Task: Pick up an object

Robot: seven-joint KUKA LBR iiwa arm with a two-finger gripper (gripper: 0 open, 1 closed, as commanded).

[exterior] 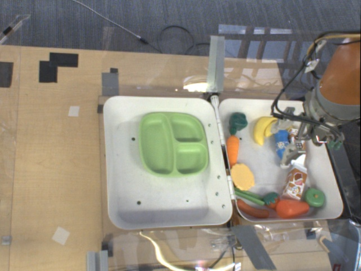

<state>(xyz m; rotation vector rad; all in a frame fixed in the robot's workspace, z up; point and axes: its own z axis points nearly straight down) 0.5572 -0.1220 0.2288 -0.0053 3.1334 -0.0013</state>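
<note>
The right bin (333, 176) holds several toy foods. Among them are a yellow banana (262, 130), a dark green piece (237, 121), an orange carrot (232, 148) and a yellow disc (243, 177). A blue object (281, 142) lies near the middle. A small bottle with a white cap (295, 180) lies below it. A red and orange vegetable (292, 208), a green round piece (314, 197), a green pod (252, 197) and a red chili (254, 210) line the front. My gripper (295, 147) hangs low over the bin's right half, just right of the blue object and above the bottle's cap. Nothing visibly hangs from it.
A green divided plate (173, 144) lies in the left bin (121, 202). The arm, with its orange band (341, 78), comes in over the right bin's far right corner, trailing black cables (287, 89). A metal divider post (216, 66) stands behind the two bins.
</note>
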